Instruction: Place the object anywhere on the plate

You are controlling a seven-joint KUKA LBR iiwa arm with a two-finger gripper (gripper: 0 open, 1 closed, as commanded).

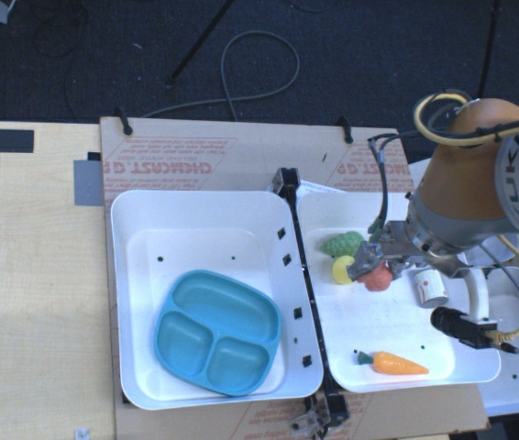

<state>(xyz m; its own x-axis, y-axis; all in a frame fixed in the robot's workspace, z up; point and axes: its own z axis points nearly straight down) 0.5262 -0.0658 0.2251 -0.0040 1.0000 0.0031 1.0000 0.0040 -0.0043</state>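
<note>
Partly, arm hides red object.

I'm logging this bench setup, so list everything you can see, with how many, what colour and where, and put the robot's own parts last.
plate: one, blue, three compartments, in the left bin
left bin: one, white, shallow, left half of the bench
right bin: one, white, shallow, beside the left bin
carrot: one, orange with green top, near front of the right bin
green toy: one, green, bumpy, back of the right bin
yellow toy: one, yellow, just in front of the green toy
red toy: one, red, right at the claw
cables: several, dark, on the floor behind the bench
arm: one, grey with orange band, reaching in from the right
claw: one, dark, low over the right bin by the red toy
</note>
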